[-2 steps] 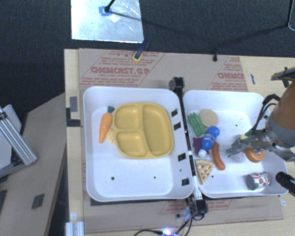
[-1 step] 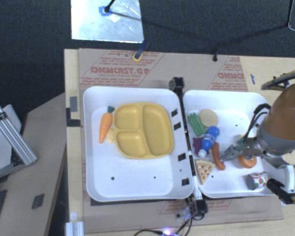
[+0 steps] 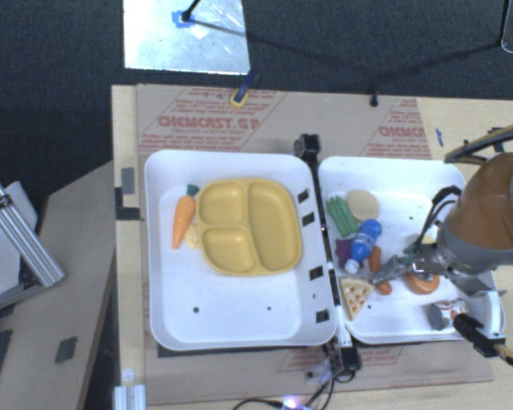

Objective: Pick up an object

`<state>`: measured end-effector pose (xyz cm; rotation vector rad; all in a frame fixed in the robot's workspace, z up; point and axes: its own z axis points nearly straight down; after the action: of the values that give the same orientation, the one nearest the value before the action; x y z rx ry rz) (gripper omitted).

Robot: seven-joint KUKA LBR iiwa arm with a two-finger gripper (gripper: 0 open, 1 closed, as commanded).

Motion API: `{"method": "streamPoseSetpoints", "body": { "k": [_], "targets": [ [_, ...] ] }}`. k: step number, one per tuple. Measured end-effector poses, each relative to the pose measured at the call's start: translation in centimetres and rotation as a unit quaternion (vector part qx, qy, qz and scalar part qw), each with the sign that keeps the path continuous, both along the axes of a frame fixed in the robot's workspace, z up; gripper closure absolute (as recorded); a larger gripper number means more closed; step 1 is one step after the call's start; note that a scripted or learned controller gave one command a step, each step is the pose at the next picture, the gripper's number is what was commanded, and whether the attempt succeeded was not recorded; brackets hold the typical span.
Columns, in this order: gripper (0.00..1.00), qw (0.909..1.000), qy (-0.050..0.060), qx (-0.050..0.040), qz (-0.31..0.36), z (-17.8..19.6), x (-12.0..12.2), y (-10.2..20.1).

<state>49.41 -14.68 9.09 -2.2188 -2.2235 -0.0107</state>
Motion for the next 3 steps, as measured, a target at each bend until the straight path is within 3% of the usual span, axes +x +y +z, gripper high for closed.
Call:
{"method": "streamPoseSetpoints", "body": {
  "k": [1,2,3],
  "targets": [
    [1.00,0.9999,-0.010,-0.0073,-0.001,1.2,0.5,-0.4],
    [1.00,1.0000,0.000,-0.0033,0.001,7.5,0.1,-0.5],
    [1.00,1.0000,-0.002,-0.0036,0.001,12.8,0.3,-0.6]
  ]
}}
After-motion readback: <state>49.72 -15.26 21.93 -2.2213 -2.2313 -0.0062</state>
